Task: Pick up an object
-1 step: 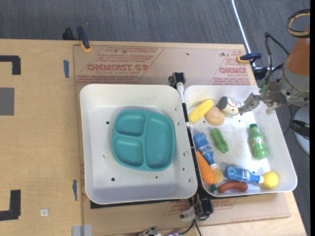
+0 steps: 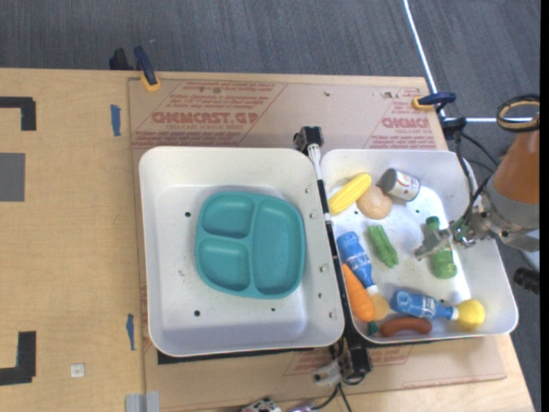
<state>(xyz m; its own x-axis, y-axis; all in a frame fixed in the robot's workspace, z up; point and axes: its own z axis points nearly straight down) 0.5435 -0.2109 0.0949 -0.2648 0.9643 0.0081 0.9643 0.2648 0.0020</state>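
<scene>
My gripper (image 2: 435, 245) reaches in from the right and sits low in the right bin (image 2: 493, 256), near its right side. It is right over a green object (image 2: 443, 265), part of which pokes out above it; I cannot see whether they touch. Around it in the bin lie a green pickle (image 2: 383, 245), a yellow corn-like piece (image 2: 350, 192), a tan round piece (image 2: 375, 202) and a grey can (image 2: 399, 184). Also there are a blue bottle (image 2: 355, 260), a carrot (image 2: 360, 293), a second blue bottle (image 2: 420, 305), a yellow lemon (image 2: 470, 313) and a brown sausage (image 2: 405, 325).
The left bin (image 2: 163, 230) holds a teal divided plate (image 2: 251, 242). A black clip (image 2: 308, 137) stands at the back where the two bins meet. Cables run along the bench's right side (image 2: 467, 157).
</scene>
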